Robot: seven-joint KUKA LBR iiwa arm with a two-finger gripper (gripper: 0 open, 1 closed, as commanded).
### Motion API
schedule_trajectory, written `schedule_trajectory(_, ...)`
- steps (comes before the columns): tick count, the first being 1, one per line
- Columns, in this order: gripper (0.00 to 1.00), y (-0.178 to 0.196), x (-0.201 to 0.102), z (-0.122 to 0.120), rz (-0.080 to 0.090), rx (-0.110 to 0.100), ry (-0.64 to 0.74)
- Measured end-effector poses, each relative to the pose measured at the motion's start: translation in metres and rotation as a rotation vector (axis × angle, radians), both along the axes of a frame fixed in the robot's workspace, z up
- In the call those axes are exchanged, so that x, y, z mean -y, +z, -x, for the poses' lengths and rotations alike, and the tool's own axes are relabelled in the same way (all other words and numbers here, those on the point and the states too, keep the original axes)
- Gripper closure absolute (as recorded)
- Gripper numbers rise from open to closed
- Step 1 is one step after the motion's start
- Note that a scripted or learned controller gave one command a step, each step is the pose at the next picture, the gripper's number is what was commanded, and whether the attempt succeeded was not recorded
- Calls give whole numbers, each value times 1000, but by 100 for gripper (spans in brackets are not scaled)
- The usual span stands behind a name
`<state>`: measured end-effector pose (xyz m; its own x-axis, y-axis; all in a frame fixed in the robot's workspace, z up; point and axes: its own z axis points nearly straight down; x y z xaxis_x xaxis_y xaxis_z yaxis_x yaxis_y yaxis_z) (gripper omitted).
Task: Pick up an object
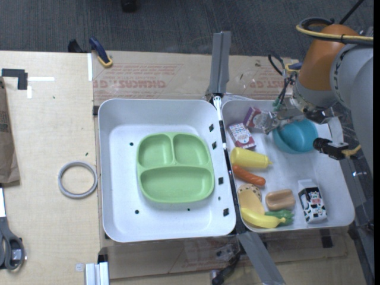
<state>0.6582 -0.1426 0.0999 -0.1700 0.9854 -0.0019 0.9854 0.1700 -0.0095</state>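
The gripper (274,122) sits low at the back of the right bin (338,215), beside a teal bowl (296,136) and a small pink packet (240,135); its finger state cannot be told. Toy food, a yellow corn cob (249,158) and a banana (261,219), crowds that bin's left edge, leaving bare floor centre-right. The left bin (113,159) holds a green divided plate (175,168). A tape ring (78,179) lies on the wooden bench (41,135).

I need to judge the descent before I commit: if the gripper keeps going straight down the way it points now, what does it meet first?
Most likely the teal bowl: the gripper hangs at its left rim. Depth is unclear from this slant.
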Motion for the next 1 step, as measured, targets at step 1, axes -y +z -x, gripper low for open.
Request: schedule_trajectory(1,100,38,-8,2,-3,-2,59)
